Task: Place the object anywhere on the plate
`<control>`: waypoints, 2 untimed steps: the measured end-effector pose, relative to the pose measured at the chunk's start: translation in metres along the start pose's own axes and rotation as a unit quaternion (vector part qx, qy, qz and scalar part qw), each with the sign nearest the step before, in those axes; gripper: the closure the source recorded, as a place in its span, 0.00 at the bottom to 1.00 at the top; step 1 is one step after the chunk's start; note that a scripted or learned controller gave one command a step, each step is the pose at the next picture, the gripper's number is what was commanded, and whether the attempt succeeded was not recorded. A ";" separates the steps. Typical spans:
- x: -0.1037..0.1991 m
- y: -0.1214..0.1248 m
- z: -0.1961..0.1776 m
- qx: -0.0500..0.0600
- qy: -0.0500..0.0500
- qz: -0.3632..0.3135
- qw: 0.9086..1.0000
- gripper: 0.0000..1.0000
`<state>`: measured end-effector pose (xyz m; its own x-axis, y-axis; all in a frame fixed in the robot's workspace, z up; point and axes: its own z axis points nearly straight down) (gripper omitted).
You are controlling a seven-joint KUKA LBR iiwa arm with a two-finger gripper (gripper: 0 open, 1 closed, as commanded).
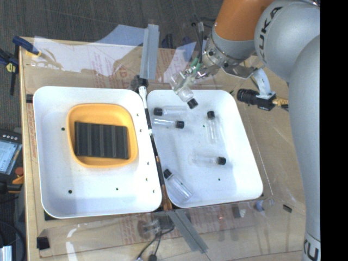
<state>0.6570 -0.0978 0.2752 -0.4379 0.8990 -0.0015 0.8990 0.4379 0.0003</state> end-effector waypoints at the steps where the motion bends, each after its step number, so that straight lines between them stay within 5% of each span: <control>1: 0.011 0.005 0.077 0.002 0.002 -0.079 0.997 1.00; 2: 0.052 0.009 0.053 0.002 0.002 -0.179 0.984 1.00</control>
<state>0.6418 -0.0471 0.2223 -0.7258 0.6879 0.0027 0.6879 0.7258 -0.0027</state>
